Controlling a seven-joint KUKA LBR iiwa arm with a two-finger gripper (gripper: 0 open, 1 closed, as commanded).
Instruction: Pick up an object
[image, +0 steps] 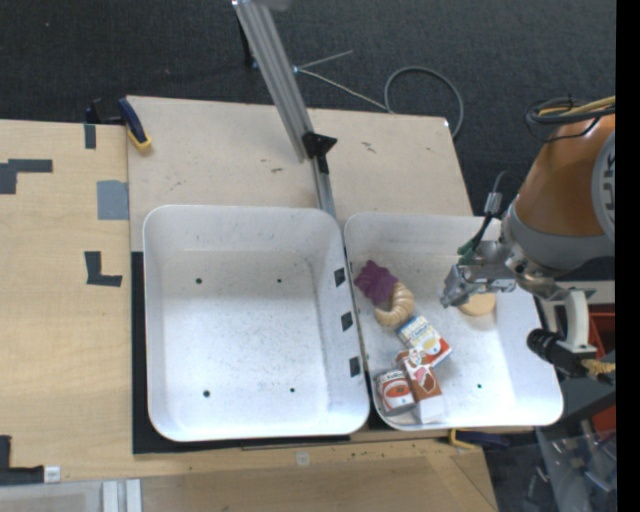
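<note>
The grey arm with its orange band reaches in from the right, its two-finger gripper (462, 291) low over the right white bin (520, 400); whether its fingers are spread I cannot tell. Left to right lie a purple lump (376, 281), tan croissant-shaped toy (396, 305), small cartons (420, 362), and just beside the gripper a pale round piece (479, 304).

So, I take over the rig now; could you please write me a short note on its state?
Tool: low in the right white bin, beside a pale round object; whether it grips anything cannot be told.
Things, all in the right bin: purple lumpy toy, tan croissant-shaped piece, small white-and-red carton, two red-and-white packets near the front rim.
Left white bin: nothing to report.
Done: nothing visibly lifted.
Left: grasp and lift one object.
</note>
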